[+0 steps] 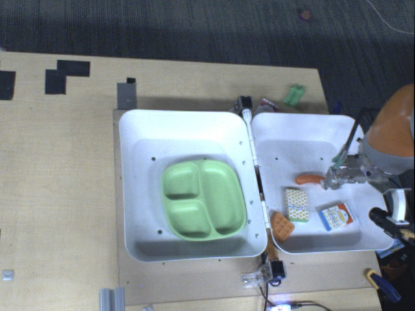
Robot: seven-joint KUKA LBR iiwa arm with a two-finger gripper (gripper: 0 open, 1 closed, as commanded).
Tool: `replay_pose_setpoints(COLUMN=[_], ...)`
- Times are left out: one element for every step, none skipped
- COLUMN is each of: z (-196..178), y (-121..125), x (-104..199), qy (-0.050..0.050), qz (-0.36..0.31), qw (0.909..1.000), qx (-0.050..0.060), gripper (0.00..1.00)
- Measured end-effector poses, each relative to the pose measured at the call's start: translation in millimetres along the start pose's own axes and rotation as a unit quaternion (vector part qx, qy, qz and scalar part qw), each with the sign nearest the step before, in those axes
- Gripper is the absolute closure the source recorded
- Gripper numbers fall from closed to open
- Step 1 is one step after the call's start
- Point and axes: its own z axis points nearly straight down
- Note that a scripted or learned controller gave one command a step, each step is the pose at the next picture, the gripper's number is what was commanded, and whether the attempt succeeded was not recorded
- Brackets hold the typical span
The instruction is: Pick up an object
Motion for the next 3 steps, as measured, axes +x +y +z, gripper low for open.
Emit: replay_pose_setpoints(z=[0, 26, 15], y=[0, -51, -49], x=[0, 35, 36], qy=[0.000, -0.001, -0.001], qz=[0.000, 0.002, 0.001], qw=[1.0000, 1.0000, 1.0000], qx=[0.000, 0.000, -0.003], gripper=[0.00, 0.00, 1.00])
